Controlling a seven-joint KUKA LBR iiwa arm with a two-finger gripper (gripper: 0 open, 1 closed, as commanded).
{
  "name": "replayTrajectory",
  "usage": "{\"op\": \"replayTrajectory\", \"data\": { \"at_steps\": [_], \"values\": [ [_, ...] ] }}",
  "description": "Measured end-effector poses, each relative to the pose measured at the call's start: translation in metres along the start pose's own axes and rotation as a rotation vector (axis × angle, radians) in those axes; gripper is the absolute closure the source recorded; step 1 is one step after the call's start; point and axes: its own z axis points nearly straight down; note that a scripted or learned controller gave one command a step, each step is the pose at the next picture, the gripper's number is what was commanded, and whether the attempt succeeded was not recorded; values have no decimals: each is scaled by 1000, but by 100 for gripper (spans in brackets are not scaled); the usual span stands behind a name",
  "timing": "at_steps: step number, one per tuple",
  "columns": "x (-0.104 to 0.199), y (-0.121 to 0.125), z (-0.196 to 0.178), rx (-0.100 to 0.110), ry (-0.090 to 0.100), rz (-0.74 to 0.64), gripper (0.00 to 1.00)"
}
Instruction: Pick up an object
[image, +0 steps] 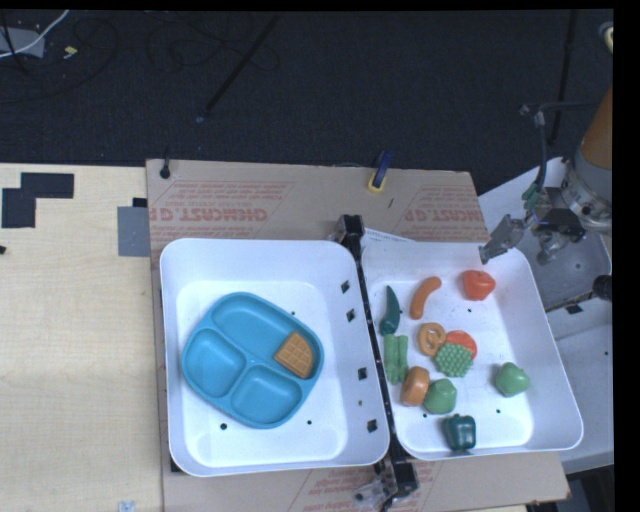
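A: Since nothing sits between the fingers of the pincer (522, 236), which piece would you go for?

B: The red tomato (478, 285). It lies just below and a little to the left of the pincer, nearer than anything else in the right bin (560, 400), and it stands apart from its neighbours.

A: How would it handle?

B: My guess is a light, hollow plastic toy, stiff enough not to crush, but smooth and rounded, so it may squirt out sideways. I would close across its widest part, low down, fingers either side of the middle.

A: And its looks?

B: Bright orange-red, squat and roundish, with a glossy skin. The orange sausage (425, 296) lies further left of the pincer, tilted, with a clear gap to the tomato.

A: Are the fingers apart or together?

B: I cannot tell; the pincer is a dark tangle at the bin's upper right corner, hanging over the rim.

A: Anything else?

B: The green pepper (511, 379) lies well below the pincer. The blue plate (225, 360) with a waffle (295, 354) sits far to its left.
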Motion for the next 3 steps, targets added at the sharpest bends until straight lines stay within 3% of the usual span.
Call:
{"op": "replayTrajectory", "data": {
  "at_steps": [1, 3],
  "values": [
    [0, 2, -8, -13, -3, -2, 0],
    [12, 11, 96, -9, -1, -7, 0]
  ]
}}
